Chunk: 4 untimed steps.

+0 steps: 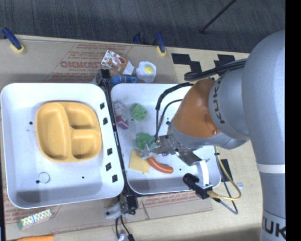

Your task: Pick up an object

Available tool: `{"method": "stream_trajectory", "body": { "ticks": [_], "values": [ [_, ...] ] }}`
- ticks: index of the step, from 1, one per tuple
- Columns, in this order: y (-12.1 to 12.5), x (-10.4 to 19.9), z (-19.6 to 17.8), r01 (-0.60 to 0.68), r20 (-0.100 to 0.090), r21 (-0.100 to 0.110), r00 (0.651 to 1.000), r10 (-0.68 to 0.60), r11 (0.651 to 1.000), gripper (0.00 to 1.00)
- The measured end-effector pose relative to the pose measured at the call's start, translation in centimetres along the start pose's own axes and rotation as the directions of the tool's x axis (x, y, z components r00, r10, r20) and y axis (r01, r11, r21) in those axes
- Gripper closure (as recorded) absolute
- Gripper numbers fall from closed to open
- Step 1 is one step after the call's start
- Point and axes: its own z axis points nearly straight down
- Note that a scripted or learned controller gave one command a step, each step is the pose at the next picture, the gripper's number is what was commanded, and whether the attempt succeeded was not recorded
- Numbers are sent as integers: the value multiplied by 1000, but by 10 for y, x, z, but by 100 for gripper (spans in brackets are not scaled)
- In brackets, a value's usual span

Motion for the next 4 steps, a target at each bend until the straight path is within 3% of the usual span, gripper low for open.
{"method": "stream_trajectory", "body": {
  "ticks": [1, 2, 3, 4],
  "values": [
    [-19, 31, -116, -113, 1, -5, 994, 113, 994, 100],
    [-20, 31, -116, -113, 1, -4, 994, 113, 994, 0],
    [22, 5, 0, -116, 1, 0, 993, 116, 993, 0],
    [64, 8, 9, -264, 0, -3, 965, 264, 965, 0]
  ]
}}
